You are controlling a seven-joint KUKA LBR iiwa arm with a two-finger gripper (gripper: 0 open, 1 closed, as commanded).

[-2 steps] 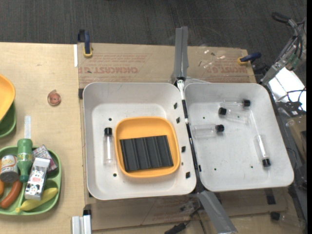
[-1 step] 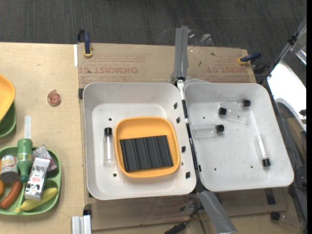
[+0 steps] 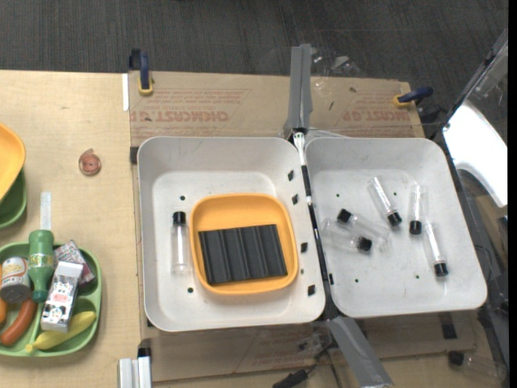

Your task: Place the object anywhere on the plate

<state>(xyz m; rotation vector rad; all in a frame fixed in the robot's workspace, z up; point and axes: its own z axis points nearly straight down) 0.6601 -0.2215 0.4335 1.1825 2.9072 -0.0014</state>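
Here, a clear plastic tube with a black cap [image 3: 178, 239] lies in the left white bin [image 3: 153, 297], just beside the left edge of the square orange plate [image 3: 242, 206] with a dark ribbed insert [image 3: 242, 253]. Five similar capped tubes [image 3: 385, 202] lie scattered in the right white bin [image 3: 452, 297]. The end effector's state I cannot tell.

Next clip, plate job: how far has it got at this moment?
Hardly begun, judging by the layout. Done: nothing, since the orange plate in the left bin carries just a black ridged pad. In hand: nothing that I can see being carried. Left: one clear tube lies beside the plate in the left bin, and several tubes lie in the right bin; one must go onto the plate.
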